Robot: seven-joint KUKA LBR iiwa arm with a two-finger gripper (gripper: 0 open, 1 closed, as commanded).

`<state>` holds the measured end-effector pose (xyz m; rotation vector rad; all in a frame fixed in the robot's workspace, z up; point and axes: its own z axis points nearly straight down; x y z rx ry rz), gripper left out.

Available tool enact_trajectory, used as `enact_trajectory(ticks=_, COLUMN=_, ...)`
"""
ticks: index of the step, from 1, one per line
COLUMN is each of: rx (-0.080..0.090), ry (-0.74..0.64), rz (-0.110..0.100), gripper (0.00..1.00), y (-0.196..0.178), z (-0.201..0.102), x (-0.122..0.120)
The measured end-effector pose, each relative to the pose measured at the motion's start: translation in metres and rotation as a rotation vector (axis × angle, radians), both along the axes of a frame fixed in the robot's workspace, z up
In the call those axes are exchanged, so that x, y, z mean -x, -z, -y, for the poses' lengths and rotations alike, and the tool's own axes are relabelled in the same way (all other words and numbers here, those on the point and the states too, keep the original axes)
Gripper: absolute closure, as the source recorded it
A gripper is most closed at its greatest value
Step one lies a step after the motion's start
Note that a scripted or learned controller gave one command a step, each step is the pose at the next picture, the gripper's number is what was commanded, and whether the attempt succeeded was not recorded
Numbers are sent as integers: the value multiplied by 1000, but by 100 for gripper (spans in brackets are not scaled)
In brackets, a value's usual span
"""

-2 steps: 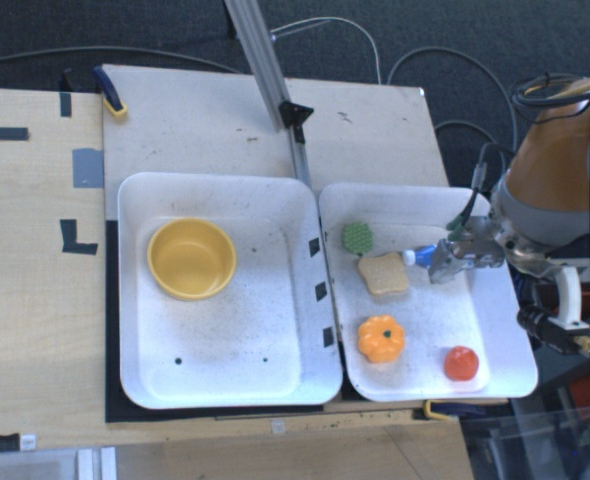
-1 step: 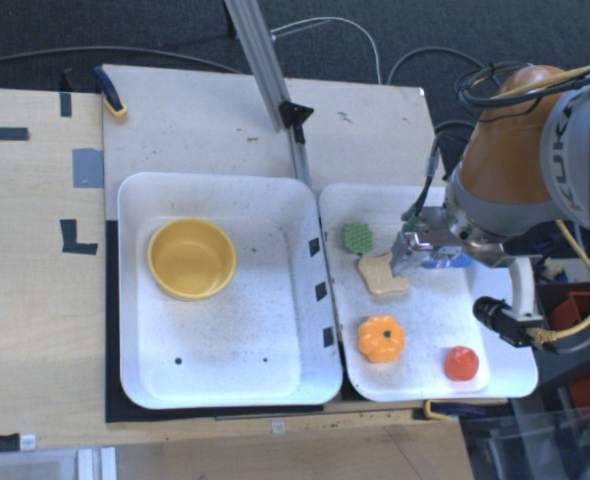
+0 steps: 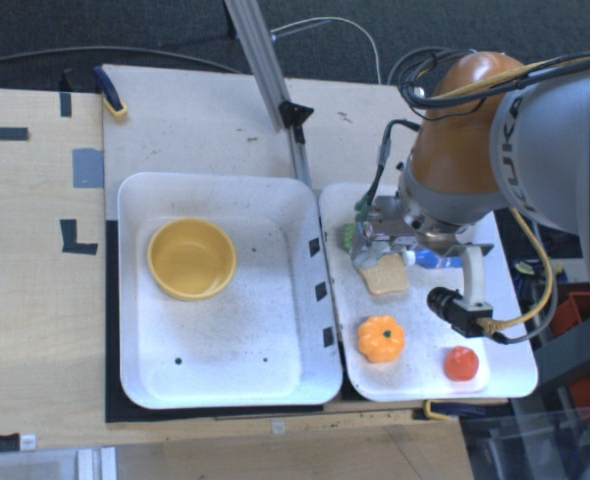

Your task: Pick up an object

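Two shallow white bins are set side by side on the surface (image 3: 195,118), and the load is divided unevenly between them. In the camera view, the left bin (image 3: 135,298) carries a single yellow bowl (image 3: 192,258), standing upright toward its left side and well apart from everything else. The right bin (image 3: 505,368) carries the loose pieces: a tan, bread-like slice (image 3: 385,278) near the middle, a small orange pumpkin (image 3: 381,339) below it, a red tomato-like ball (image 3: 462,364) toward the lower right corner, a green item (image 3: 349,236) near the dividing rim, and a blue item (image 3: 433,260) partly hidden under the arm.

The arm (image 3: 475,138) is reached in from the right and is hung over the upper half of the right bin, which suggests that a pick is being sought there rather than from the bowl. The gripper (image 3: 385,240) is lowered just above the tan slice, with the green item close on its left. Whether the fingers are parted or closed cannot be told, since the wrist and its fittings cover them from above, and nothing can be seen held between them.

The tan slice is judged the likeliest target, being the piece nearest beneath the tool; it lies flat on the bin floor, so a low descent would be called for. The pumpkin and the red ball are left well clear and appear untouched.
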<state>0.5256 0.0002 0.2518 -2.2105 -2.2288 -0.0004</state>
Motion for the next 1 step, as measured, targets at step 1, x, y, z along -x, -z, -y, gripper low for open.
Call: enact_trajectory(ticks=1, rx=2, ry=1, rz=-1, gripper=100, y=17, z=-59, x=-16)
